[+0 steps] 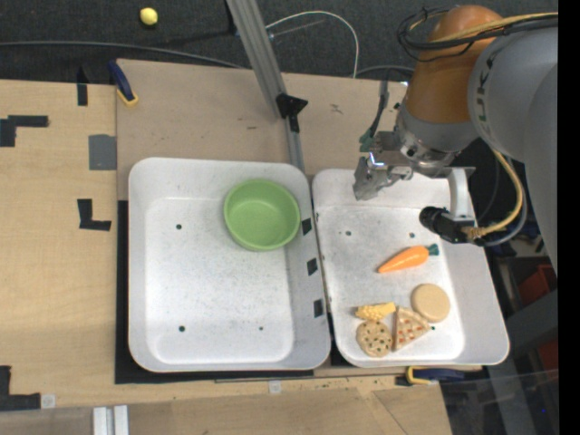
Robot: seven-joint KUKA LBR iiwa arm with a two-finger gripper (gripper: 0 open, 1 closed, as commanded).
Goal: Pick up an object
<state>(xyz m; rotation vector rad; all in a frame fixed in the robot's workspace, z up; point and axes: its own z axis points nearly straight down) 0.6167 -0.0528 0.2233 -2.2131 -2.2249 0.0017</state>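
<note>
In the right bin (349, 270) lie an orange carrot (404, 259), a round tan biscuit (430, 302), a yellow corn piece (375, 312), a pizza slice (409, 327) and a speckled cookie (373, 338), all toward its near right part. A green bowl (262, 214) sits at the back right of the left bin (172, 270). My gripper (370, 187) hangs over the far left edge of the right bin, well away from the carrot, with nothing visibly between its fingers.
A slanted metal pole (258, 48) crosses behind the bins and ends at a black clamp (292, 107). A small yellow ball (149, 15) lies on the dark floor far back left. Black cables loop around the arm at right.
</note>
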